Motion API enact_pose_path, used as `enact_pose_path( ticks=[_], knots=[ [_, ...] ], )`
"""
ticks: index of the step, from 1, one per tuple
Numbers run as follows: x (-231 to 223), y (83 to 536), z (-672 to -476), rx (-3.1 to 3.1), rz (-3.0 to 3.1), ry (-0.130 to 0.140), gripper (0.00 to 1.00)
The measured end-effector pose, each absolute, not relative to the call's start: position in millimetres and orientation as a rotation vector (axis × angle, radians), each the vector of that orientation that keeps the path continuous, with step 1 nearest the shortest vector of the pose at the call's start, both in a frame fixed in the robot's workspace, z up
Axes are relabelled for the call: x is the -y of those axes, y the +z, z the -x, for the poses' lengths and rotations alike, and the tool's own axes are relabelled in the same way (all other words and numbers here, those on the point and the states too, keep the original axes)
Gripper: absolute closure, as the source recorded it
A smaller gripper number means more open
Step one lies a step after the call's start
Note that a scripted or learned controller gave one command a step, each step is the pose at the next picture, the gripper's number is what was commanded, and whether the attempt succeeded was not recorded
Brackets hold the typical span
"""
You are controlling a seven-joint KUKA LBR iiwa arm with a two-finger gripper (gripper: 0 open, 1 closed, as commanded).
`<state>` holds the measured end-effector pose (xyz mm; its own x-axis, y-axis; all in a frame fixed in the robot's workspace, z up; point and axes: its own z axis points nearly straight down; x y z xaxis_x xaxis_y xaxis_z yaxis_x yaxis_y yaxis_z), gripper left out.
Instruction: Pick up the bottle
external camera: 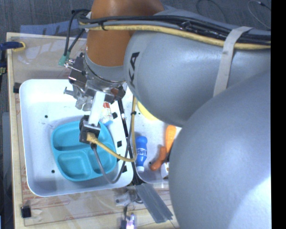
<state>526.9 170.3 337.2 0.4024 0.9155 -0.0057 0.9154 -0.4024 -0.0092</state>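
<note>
- My gripper [82, 99] hangs over the left bin [29, 128], above the far edge of a blue compartment tray [76, 163] that lies on that bin's floor.
- I cannot tell how wide my gripper is open. The wrist and its fittings hide the tip from above, and I see nothing that I could call held.
- The bottle [140, 151] is in the right bin [151, 136], close against the wall that bin shares with the left one. It is small and pale, with a blue top and a blue label. Its long axis runs roughly near to far in the view, and whether it stands or lies I cannot say for sure.
- An orange thing [168, 138] sits just to its right, apart from it by a narrow gap.
- I judge the bottle to be light plastic: stiff enough to take a squeeze, smooth and round enough to slip or roll out of a loose pinch.
- I would take it across the middle of the body, on the label, closing from left and right, not on the cap end.
- The shared wall leaves little room on the bottle's left side, which is the likely trouble.
- As things lie, I am over the wrong bin, and the grasp is not yet begun.
</note>
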Motion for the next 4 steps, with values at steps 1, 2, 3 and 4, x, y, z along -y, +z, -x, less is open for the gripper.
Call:
enact_pose_path(
  ticks=[1,2,3,4],
  knots=[
    [-219.6,310.7,-493.0,1.237,2.885,0.015,1.00],
    [-219.1,398.1,-508.4,2.171,2.268,0.006,1.00],
    [-219.0,397.7,-508.4,2.171,2.268,0.008,0.00],
    [-218.0,246.7,-510.5,1.494,2.761,0.014,0.00]
  ],
)
